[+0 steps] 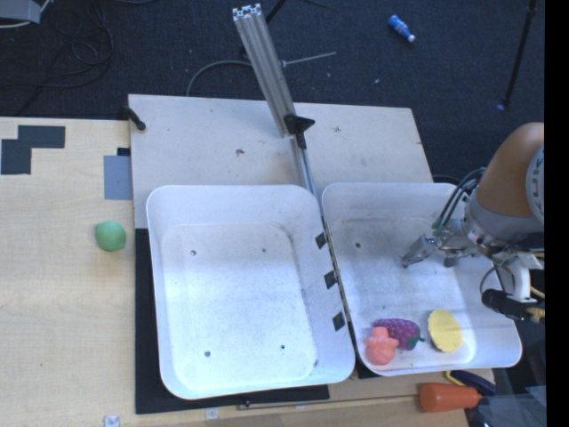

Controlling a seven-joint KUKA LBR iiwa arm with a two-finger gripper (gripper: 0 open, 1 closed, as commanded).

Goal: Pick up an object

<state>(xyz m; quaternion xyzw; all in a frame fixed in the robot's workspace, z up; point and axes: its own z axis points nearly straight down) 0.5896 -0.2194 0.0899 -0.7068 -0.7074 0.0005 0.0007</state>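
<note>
End effector (pixel 425 253) over right bin (pixel 391 205), fingers spread, grasping nothing, purple grapes (pixel 397 330), yellow piece (pixel 444 330) near front

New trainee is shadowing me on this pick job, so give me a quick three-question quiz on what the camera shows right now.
1. True or false: the purple toy lies in the left bin.
2. Which thing lies on the wood outside the bins: A) green ball B) yellow toy C) pink toy?
3. Over which bin is the gripper?

Key: 1. False; it lies in the right bin, touching the pink toy. 2. A. 3. The right bin, apart from the toys.
</note>
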